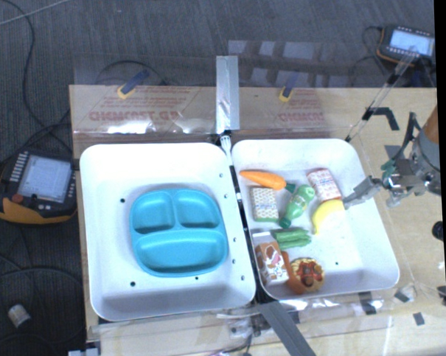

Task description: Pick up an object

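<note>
Clutter fills the right bin on the desk: nearest the camera a red packet and a red toy, then a green pod, a banana, a carrot farthest. The claw hovers beside the banana — whether it is spread or closed cannot be told. A descent here risks a glancing, empty grab — the items crowd together.
</note>
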Available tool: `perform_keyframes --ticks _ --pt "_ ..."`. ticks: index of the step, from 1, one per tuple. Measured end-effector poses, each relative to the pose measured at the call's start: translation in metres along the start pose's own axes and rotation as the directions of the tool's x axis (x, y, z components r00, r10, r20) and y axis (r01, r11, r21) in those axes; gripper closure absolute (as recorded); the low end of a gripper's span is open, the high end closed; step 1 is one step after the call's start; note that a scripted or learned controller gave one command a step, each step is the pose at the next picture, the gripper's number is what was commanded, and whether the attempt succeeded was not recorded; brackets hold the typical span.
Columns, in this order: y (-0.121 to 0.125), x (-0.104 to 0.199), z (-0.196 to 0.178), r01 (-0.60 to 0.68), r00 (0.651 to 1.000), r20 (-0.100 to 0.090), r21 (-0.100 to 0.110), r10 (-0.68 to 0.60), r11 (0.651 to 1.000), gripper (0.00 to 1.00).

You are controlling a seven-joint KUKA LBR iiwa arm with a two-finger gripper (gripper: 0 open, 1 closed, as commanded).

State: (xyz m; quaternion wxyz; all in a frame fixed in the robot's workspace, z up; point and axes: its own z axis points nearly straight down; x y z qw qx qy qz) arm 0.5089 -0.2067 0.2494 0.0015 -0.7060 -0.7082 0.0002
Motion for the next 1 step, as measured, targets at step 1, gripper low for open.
perform_keyframes --ticks 1 --pt "0.0416 0.0145 0.0942 0.034 0.999 0.001 0.001 -0.034 0.999 0.00"
